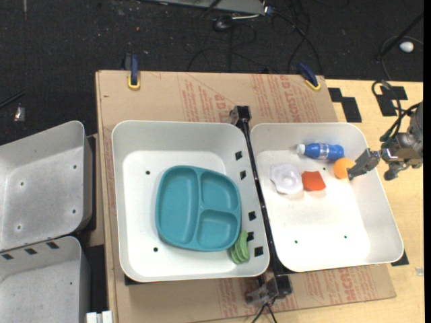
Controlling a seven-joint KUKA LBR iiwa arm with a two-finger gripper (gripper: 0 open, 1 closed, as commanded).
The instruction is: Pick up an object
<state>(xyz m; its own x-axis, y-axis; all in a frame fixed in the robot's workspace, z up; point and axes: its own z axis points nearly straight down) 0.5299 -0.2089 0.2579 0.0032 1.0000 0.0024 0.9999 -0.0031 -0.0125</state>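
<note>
The right bin [350, 247] holds a blue bottle [322, 151] lying on its side, an orange ball [342, 168], a red block [313, 181] and a clear white cup [286, 179], all grouped in its far half. My gripper [378, 166] hangs over the bin's right rim, just right of the orange ball. Its fingers stand open, with nothing between them. The nearer finger [363, 163] is close to the ball, but I cannot tell whether they touch.
In the left bin [135, 153] lies a teal divided plate [199, 207], with a green object [240, 247] at its near right corner. A black divider [254, 194] separates the bins. Grey trays [40, 180] lie at the left.
</note>
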